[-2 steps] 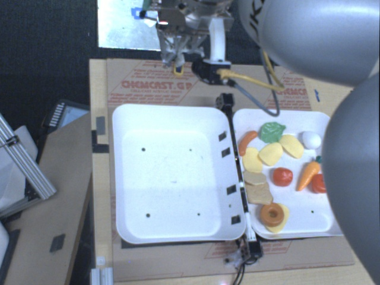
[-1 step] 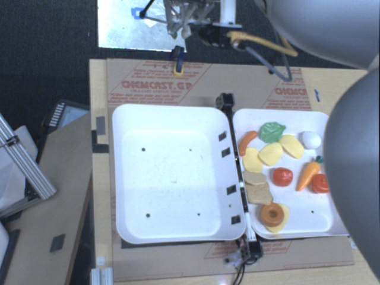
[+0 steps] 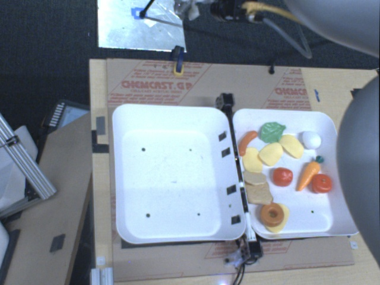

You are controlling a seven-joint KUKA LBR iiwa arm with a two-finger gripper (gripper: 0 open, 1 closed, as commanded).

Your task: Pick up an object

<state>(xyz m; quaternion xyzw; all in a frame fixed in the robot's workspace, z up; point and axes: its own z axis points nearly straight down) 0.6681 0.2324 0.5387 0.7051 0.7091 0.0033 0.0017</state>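
Note:
The right bin (image 3: 323,221) holds several toy foods: a green leaf (image 3: 272,131), a white egg (image 3: 310,139), yellow pieces (image 3: 271,154), a red tomato (image 3: 282,176), a carrot (image 3: 308,174), brown bread slices (image 3: 257,187) and a ring-shaped donut (image 3: 273,214). My gripper (image 3: 193,0) hangs blurred at the top of the view, high above the bench and far behind both bins. Nothing shows in it.
The left bin (image 3: 127,177) sits beside the right one, joined by a black clip strip (image 3: 234,171). A grey arm link (image 3: 359,177) overhangs the right bin's right edge. A metal plate (image 3: 127,16) lies on the floor at the back.

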